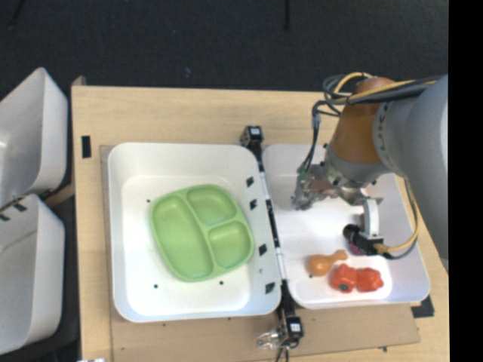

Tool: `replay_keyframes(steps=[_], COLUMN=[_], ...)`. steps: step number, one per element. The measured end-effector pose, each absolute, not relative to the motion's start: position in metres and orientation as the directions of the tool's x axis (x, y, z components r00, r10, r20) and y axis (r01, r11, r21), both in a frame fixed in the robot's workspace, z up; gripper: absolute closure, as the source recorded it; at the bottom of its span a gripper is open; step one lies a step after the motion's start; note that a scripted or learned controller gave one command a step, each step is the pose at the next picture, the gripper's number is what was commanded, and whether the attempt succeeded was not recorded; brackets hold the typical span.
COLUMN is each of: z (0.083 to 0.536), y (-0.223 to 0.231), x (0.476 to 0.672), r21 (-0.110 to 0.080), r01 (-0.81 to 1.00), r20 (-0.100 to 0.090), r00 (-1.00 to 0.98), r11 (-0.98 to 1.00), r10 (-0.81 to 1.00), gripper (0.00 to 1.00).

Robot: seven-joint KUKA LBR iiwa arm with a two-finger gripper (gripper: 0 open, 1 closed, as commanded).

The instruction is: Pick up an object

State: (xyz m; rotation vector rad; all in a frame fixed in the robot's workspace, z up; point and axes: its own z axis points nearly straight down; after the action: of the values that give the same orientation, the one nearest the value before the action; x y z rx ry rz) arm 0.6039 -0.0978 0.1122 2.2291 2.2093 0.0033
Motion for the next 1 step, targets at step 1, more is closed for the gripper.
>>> replay_keyframes(steps=[1], z=[0.1554], y=[-0.1007], x=[0.6067], r21=[0.004], r01=[1.000], r20=[-0.001], r00=[0.007], r11=[-0.007], r10=[1.000], gripper=[1.00])
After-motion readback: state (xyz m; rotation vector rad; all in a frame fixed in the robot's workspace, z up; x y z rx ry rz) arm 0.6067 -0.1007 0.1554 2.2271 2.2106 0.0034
